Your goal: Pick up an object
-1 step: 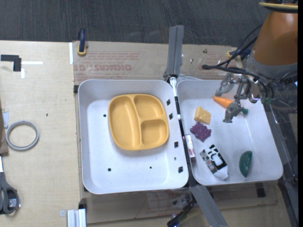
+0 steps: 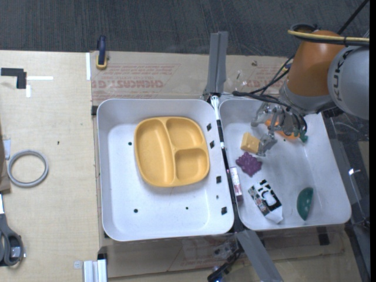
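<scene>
Risk first: gripper (image 2: 265, 141) sits low in the right bin (image 2: 329, 175), just beside the yellow block (image 2: 250, 143), with the purple cluster (image 2: 249, 164) just below that; a descent from here could land a finger on top of the block rather than beside it, and push it into the purple piece or toward the divider (image 2: 220, 151) between the bins; block looks tilted, so a flat pinch may slip off an edge.

Second risk: targets are crowded; yellow block and purple cluster are near enough that a close could catch both or neither; the black-and-white packet (image 2: 265, 198) and the slim tube (image 2: 235, 184) lie along the divider, near the wall, poor clearance there; green object (image 2: 305, 203) sits well apart at the bin's lower right, the cleanest pick if the program retargets.

Gripper state: cannot tell whether it is spread or closed; nothing visibly between the fingers, so I judge no object is held yet.

Pose: arm (image 2: 329, 63) reaches in from the right over the right bin's upper corner; orange band above the wrist; wrist angled down and toward the divider; cables trail across the bin's top edge.

Left bin (image 2: 117, 216) holds the yellow divided plate (image 2: 172, 151), well apart from the gripper; not in play.
</scene>
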